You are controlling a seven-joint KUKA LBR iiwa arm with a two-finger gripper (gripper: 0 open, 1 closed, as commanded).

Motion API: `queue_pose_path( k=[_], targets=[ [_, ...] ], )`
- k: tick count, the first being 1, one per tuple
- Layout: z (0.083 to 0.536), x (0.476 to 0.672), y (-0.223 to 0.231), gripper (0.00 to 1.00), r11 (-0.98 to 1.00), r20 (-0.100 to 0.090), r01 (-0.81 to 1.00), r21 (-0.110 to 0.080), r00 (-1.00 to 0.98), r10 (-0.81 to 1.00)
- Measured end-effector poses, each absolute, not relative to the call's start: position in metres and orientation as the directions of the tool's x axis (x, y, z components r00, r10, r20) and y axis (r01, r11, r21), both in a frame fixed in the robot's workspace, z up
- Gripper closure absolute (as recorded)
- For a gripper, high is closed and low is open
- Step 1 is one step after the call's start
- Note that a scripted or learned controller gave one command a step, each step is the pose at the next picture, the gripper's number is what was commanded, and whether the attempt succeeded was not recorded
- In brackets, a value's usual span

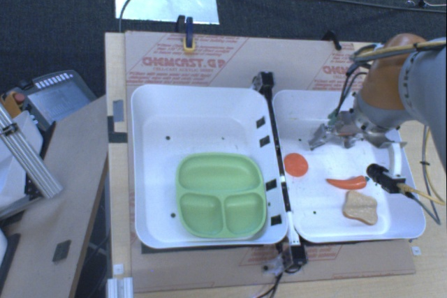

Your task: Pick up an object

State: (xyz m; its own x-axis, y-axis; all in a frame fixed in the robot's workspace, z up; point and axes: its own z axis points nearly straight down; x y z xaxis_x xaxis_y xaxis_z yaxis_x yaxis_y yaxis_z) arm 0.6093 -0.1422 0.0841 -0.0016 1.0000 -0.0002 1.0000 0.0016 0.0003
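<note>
In the right bin [398,223] lie three things. An orange-red round slice [296,165] rests near the bin's left wall. To its right lies a thin red-orange pepper-like piece [347,183], and a tan bread-like piece [360,207] sits in front of that. My gripper [334,139] hovers over the back half of this bin, above and to the right of the round slice. It is open, and nothing shows between its fingers.
The left bin [150,150] holds a green divided plate [222,193] near its front. A black divider with clips [274,150] runs between the bins. A black part with cables [383,176] hangs off the arm just right of the pepper-like piece.
</note>
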Motion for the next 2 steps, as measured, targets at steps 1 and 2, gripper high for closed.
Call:
queue_pose_path(
  k=[1,2],
  targets=[
    [0.096,0.611,-0.142,1.0,0.002,-0.001,1.0,0.004,-0.002,1.0],
    [0.16,0.61,-0.147,1.0,0.001,-0.002,1.0,0.007,-0.001,1.0]
  ],
)
